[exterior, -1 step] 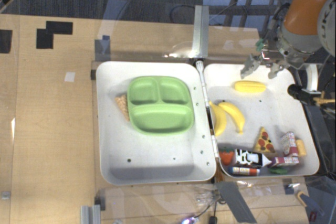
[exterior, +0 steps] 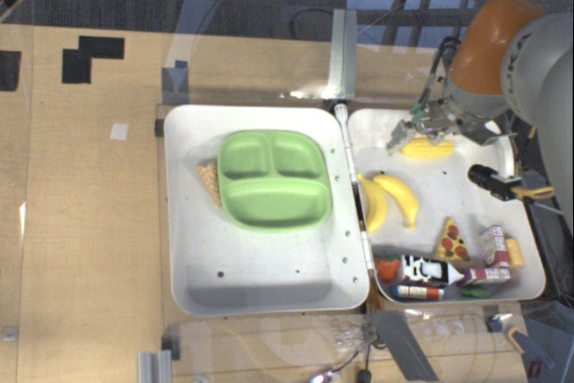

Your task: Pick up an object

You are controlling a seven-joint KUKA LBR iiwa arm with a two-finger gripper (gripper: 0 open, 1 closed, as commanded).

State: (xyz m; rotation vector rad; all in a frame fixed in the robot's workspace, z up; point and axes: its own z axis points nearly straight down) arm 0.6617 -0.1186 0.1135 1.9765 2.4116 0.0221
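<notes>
Front clutter: small packaged items [exterior: 430, 274] crowd the near edge of the right bin [exterior: 536, 282], red, black and white, too jumbled to name.
Pizza slice toy: a wedge [exterior: 450, 239] sits just behind that clutter, towards the right wall.
Bananas: two yellow ones [exterior: 395, 197] lie side by side near the divider between the bins, mid-bin.
Left bin: the white bin [exterior: 260, 269] carries a green divided plate [exterior: 272, 178], with a tan cracker-like piece [exterior: 209, 182] poking out from under its left edge.
End effector: down at the far end of the right bin [exterior: 421, 128], right over a yellow object [exterior: 429, 149], maybe another banana.
Grip: can't call it; the fingers blur into the wrist hardware.
Arm: orange band [exterior: 489, 45] high at the right, grey link beside it.
Table: pale wood [exterior: 81, 193], black squares at far left.
</notes>
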